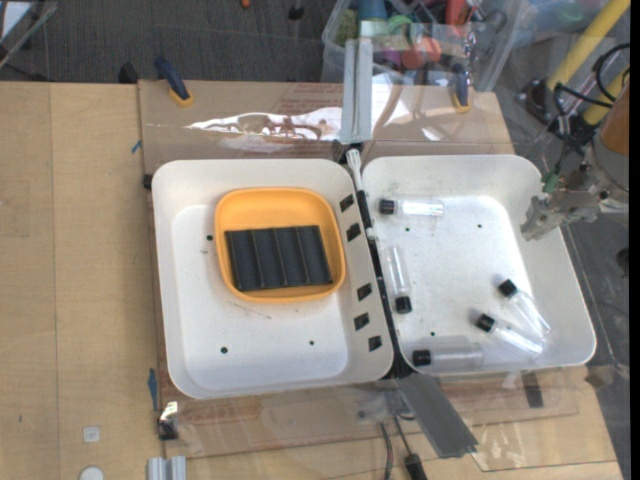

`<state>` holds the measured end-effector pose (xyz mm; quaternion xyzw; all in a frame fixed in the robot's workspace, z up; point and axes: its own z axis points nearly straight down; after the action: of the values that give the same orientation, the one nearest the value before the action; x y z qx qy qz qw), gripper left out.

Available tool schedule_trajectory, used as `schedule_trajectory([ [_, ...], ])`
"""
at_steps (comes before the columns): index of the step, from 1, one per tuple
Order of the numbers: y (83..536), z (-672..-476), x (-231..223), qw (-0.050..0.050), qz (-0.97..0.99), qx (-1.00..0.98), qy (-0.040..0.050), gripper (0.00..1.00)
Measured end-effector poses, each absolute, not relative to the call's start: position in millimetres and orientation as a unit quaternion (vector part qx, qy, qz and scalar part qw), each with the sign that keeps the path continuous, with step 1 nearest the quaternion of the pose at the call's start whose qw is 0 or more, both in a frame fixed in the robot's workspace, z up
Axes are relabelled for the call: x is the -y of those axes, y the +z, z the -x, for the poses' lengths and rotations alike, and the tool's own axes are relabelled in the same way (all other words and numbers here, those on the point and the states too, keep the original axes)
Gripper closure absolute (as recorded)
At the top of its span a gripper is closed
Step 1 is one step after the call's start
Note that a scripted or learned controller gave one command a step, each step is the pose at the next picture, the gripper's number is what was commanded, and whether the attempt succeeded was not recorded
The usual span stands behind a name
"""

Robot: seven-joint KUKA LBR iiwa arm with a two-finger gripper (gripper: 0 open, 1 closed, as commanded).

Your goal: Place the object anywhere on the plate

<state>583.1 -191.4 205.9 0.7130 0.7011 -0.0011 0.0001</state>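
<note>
An orange plate (232, 216) lies in the left bin (190, 358). A black ridged block (278, 258) rests flat on the plate's middle. Several clear tubes with black caps lie loose in the right bin (460, 173): one near the back (412, 208), one by the divider (397, 276), and others toward the front right (525, 306). My gripper (548, 216) hangs over the right bin's right rim, far from the plate, with nothing visibly held.
A clear tub of colourful items (430, 18) stands behind the bins. A grey metal piece (435, 418) lies on the bench in front of the right bin. Black clips (362, 293) line the divider between the bins.
</note>
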Motion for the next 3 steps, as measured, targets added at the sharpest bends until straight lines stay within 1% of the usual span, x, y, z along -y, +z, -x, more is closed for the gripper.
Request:
schedule_trajectory([
  [1,223,-650.2,211,0.002,-0.635,-0.773,0.0002,1.0],
  [2,297,-668.0,202,0.003,-0.566,-0.824,0.0005,1.0],
  [3,385,-668.0,223,0.004,-0.467,-0.884,0.0005,1.0],
])
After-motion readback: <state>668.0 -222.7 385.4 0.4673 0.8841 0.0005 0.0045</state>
